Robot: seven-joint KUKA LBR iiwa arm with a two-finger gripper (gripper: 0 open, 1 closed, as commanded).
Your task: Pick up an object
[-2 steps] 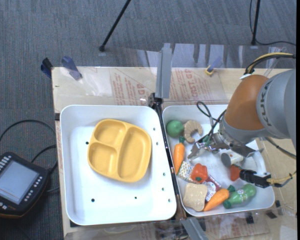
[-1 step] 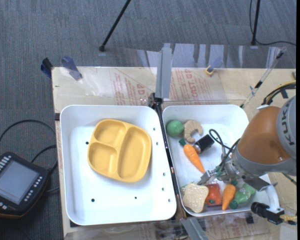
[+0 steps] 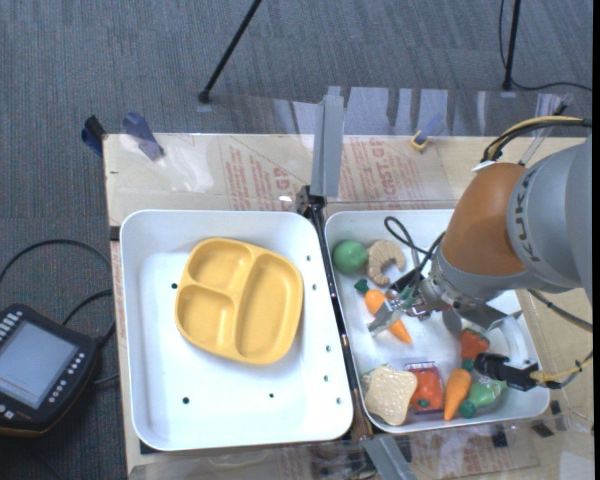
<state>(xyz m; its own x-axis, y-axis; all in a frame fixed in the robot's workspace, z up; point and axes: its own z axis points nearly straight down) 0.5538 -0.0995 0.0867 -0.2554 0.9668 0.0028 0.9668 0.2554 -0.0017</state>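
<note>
Reaching into right bin [image 3: 536, 392], we judge grasp step underway: pincer [image 3: 391, 313] sits over small carrot [image 3: 388, 313] near green ball [image 3: 350, 257]; finger state unclear. Next: confirm grip, lift straight.

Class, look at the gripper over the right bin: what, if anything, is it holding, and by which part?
It cannot be told. The gripper is low over a small carrot in the right bin, but no grasp is visible.

A divided plate [image 3: 240, 300] lies in the left bin [image 3: 145, 368]; toy foods [image 3: 420, 388] crowd the right bin [image 3: 435, 220], pincer [image 3: 392, 308] among them
</note>
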